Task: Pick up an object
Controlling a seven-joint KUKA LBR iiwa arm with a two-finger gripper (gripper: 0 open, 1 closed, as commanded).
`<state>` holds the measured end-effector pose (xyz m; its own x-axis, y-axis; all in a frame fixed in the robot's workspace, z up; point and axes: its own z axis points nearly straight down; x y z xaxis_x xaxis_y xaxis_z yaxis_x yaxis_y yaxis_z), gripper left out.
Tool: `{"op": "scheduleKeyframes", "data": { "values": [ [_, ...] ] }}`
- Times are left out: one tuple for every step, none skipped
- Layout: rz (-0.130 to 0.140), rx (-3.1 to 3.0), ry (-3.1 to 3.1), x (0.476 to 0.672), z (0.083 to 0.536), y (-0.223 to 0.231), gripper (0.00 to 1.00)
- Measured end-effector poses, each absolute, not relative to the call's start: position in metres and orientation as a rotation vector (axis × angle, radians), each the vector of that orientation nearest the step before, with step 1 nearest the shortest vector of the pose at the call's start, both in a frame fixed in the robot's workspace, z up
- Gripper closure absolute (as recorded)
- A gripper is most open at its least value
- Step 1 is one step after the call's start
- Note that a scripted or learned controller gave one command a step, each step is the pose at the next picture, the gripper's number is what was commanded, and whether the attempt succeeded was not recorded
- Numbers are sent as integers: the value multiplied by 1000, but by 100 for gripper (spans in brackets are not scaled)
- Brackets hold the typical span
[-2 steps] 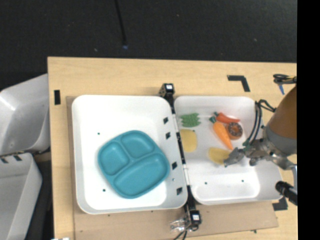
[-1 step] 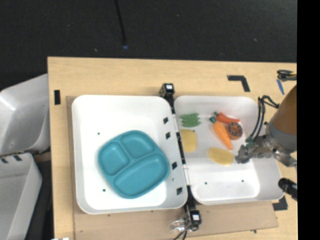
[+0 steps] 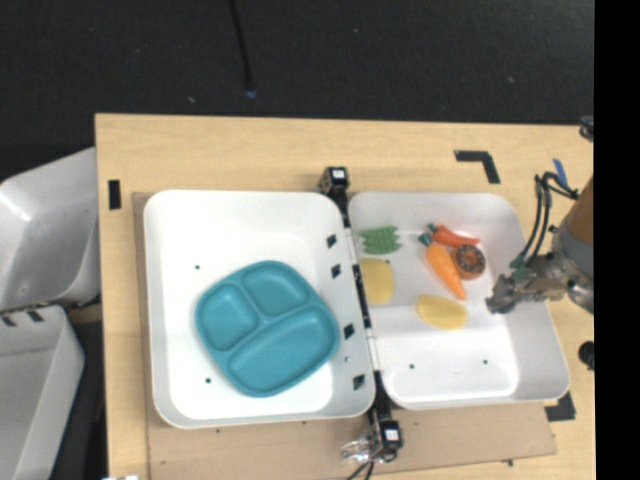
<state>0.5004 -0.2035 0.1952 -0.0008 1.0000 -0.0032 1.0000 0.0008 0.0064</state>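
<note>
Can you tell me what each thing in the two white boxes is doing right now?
blue plate: flat in the left bin, nothing on it.
green toy: lying in the right bin.
carrot: lying slanted, by the red round toy.
red round toy: resting.
yellow lemon: lying loose.
gripper: low at the right bin's edge, holding nothing.

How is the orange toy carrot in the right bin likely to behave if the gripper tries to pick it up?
The carrot looks tapered and smooth, so it may slip from a pinch. Its rounded shape suggests it could roll if nudged. It touches a round reddish piece, which would probably shift too.
</note>
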Motion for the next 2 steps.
{"op": "scheduleKeyframes", "data": {
  "values": [
    [3, 2214, 2218, 499, 250, -215, 100],
    [1, 2216, 2221, 500, 262, -217, 100]
  ]
}}
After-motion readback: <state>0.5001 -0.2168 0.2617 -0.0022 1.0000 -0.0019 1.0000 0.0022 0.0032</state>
